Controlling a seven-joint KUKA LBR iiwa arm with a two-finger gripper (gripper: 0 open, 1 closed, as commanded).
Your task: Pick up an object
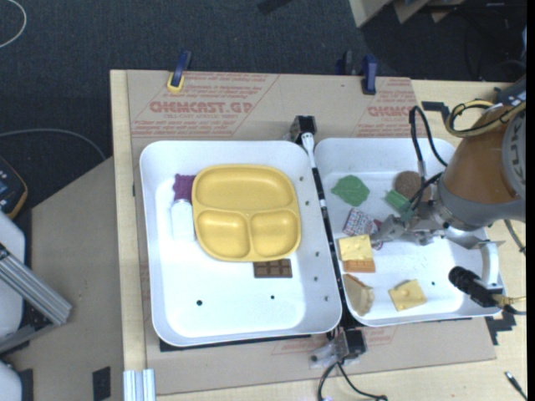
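The end effector [393,226] sits low in the right bin [435,314], near its middle, beside a small patterned packet [358,220] and just above a yellow cheese block [357,252]; whether it touches either, or how it is set, cannot be told from this slant. Around it lie a green leaf-shaped piece [351,190], a small green block [398,200], a brown round lump [409,182], a holed cheese wedge [407,295] and a tan bread-like piece [359,294] at the bin's near-left corner. The arm [481,174] comes in from the right, its orange band bulging over the bin's right rim, wrist angled down and left. In the left bin [167,307] a smooth yellow three-part plate [247,210] rests, with a purple thing [183,185] and a white bottle [181,220] at its left and a chocolate bar [273,269] at its near edge. Both bins stand on a cardboard-covered tabletop [134,140].
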